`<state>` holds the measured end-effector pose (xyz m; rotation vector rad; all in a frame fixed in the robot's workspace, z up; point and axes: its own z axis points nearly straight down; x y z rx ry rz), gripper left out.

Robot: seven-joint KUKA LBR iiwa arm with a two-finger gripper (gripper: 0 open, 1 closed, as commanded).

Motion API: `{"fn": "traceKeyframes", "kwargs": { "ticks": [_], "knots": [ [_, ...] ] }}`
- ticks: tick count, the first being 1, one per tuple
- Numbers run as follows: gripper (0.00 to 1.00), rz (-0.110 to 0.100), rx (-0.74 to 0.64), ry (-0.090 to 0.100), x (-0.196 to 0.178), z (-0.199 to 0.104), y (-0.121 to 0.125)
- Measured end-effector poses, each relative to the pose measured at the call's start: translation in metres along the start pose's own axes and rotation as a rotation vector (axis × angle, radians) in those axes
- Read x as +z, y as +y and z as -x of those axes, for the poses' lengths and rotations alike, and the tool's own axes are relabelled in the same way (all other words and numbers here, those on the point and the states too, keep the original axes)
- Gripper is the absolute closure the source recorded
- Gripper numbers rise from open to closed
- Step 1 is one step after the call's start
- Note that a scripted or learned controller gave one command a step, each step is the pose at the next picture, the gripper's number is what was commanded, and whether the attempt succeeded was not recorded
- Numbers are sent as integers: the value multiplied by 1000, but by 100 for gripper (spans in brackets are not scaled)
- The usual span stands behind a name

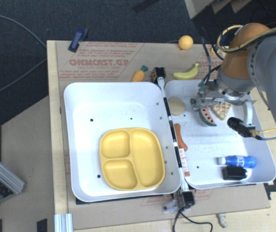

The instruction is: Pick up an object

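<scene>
My gripper [206, 103] is down in the back part of the right bin [210, 178], directly over a watermelon slice [208, 117]. A pale, ridged piece of toy food [221, 110] lies just to its right. In the same bin, a tan round piece [176, 106] sits at the back left and a red-orange sausage-like piece [179, 137] lies along the left wall. A blue tube [239, 161] and a black block [233, 173] rest at the front right. Whether the gripper holds anything is hidden by its own body.
The left bin [84, 105] holds a yellow divided plate [130, 157]. Behind the bins on the board lie a banana [186, 72], a small carrot [138, 75], an orange ball [185, 42] and a blue clip [78, 39]. The arm [254, 52] fills the upper right.
</scene>
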<state>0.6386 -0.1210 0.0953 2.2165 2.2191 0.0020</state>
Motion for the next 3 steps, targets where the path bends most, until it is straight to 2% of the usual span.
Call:
{"fn": "traceKeyframes", "kwargs": {
  "ticks": [1,2,3],
  "knots": [
    [100,-4,2,2,-83,27,-76],
    [100,-6,0,4,-121,-18,-100],
    [100,-3,0,3,-121,-51,-65]
  ]
}}
